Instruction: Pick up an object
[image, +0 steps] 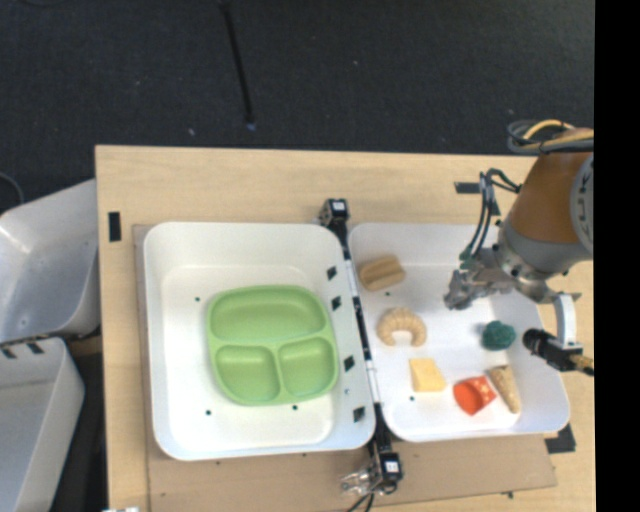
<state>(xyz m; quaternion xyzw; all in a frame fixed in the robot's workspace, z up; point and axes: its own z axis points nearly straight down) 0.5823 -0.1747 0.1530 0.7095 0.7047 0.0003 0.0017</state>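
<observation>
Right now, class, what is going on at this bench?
A grey arm reaches in from the right over the right bin, its claw low above bare floor near the far side. It holds nothing visible. In that bin lie a bread roll, croissant, cheese, red piece, green ball and cone. The left bin has a green tray.

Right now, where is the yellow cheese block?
The yellow cheese block lies in the right white bin, near its front, just below the curved beige croissant and left of the red pepper piece.
</observation>
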